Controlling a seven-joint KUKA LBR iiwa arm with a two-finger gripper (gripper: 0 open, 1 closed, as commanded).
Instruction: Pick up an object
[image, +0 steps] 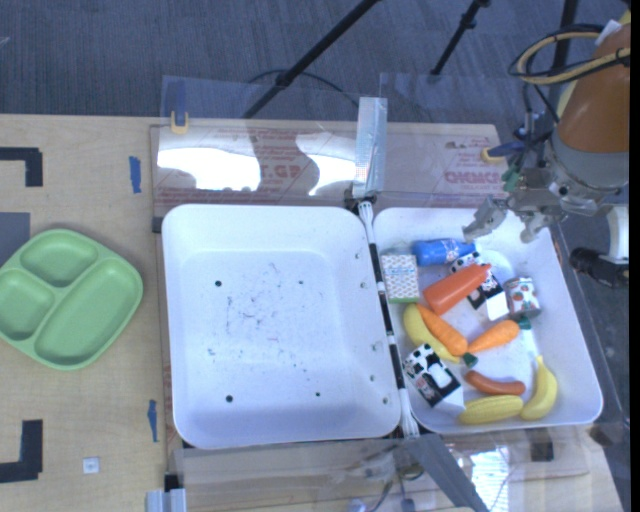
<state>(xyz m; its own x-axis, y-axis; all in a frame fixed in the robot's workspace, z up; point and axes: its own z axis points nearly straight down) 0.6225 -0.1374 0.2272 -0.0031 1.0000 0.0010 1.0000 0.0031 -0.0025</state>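
Table (80, 160) of pale wood carries a green divided plastic plate (67, 297) at our far left. Next we see two shallow white bins (270, 320); toys crowd the right one: a blue bottle (440, 250), an orange carrot (456, 288), yellow bananas (542, 392). Above that bin's far corner we find the pincer (510, 222), fingers spread apart, gripping nothing.
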